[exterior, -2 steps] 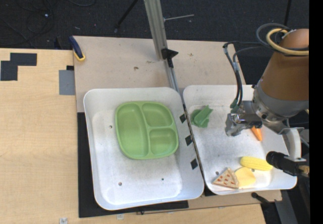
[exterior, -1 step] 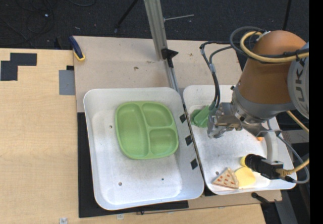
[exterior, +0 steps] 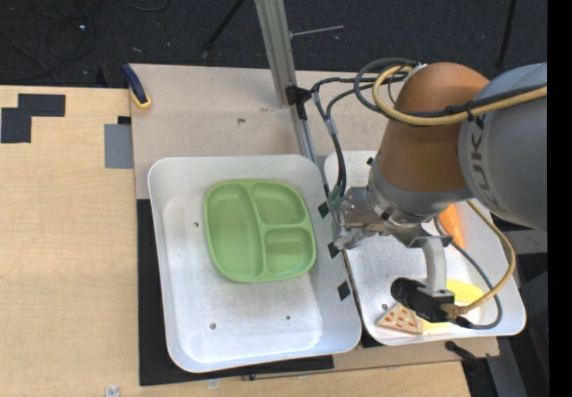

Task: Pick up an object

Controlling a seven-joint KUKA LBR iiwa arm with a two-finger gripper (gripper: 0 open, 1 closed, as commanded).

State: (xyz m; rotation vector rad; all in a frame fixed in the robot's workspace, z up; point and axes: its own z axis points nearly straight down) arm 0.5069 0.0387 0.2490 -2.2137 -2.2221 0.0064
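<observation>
Your gripper (exterior: 357,227) hangs over the left edge of the right bin (exterior: 375,279), hidden under the wrist, so you cannot tell its state. The closest object, a tan waffle wedge (exterior: 399,321), lies nearer and slightly right; an orange piece (exterior: 452,223) sits farther right.

Fixed overhead slant onto bench (exterior: 63,234).

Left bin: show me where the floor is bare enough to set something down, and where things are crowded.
Bare: the wide stretch between the green plate and the left bin's near rim, and the strip along its left wall. Crowded: the right bin, under the arm, with a waffle piece.
</observation>
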